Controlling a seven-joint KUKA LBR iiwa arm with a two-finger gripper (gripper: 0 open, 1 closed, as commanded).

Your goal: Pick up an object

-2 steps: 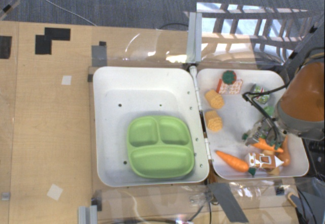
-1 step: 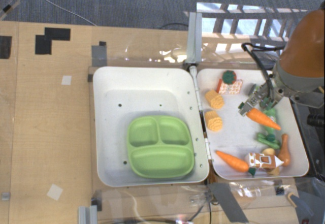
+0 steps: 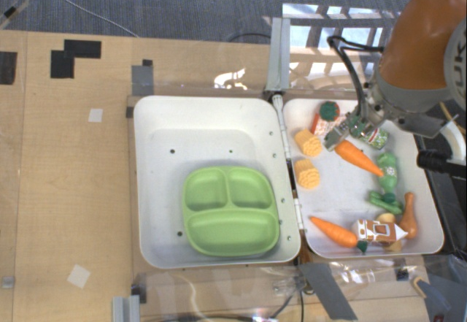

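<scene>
- gripper [image 3: 349,131] low in right bin [image 3: 432,240], by carrot [image 3: 359,156]; can't tell what it has
- green plate [image 3: 231,209] in left bin [image 3: 157,167]

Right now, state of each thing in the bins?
green plate: flat in the left bin, nothing on it
left bin: holds the plate
right bin: cluttered with toy food
upper carrot: lying flat, beside the gripper
lower carrot: lying flat
gripper: low over the right bin
</scene>
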